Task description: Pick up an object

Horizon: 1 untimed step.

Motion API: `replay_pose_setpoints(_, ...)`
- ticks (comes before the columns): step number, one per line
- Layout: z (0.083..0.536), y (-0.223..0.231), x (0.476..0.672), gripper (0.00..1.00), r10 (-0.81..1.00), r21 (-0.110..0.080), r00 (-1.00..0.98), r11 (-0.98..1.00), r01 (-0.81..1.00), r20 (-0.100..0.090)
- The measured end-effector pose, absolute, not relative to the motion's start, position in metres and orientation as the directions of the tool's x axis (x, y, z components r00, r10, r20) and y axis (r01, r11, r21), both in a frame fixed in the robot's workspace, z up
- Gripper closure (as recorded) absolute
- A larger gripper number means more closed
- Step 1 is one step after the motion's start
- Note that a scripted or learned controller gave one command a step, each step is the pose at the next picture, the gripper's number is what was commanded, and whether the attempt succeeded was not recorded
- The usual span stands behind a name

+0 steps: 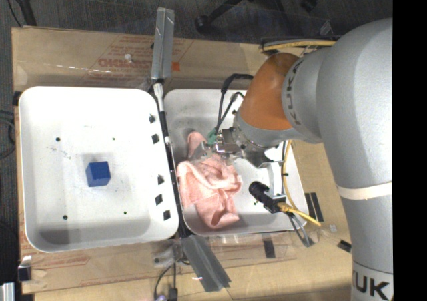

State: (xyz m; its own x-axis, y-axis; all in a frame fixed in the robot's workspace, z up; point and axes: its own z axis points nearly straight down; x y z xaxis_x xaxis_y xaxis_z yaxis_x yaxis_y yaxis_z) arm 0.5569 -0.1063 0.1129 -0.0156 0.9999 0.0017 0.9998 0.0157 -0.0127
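Gripper [220, 146] sits low in the right bin [200, 103], metal tip touching the top edge of a soft, crumpled pink cloth [208, 189] that spreads just below it. Small hard blue cube [98, 173] lies well left, in the smooth white left bin [40, 126].

The grey arm [347, 113] reaches in from the right, orange-banded wrist bent low, gripper [223, 145] pointing down.
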Motion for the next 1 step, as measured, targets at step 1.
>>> replay_pose_setpoints(1,0.1189,-0.1066,0.5572,1.00,1.000,-0.020,-0.021,0.021,1.000,0.002)
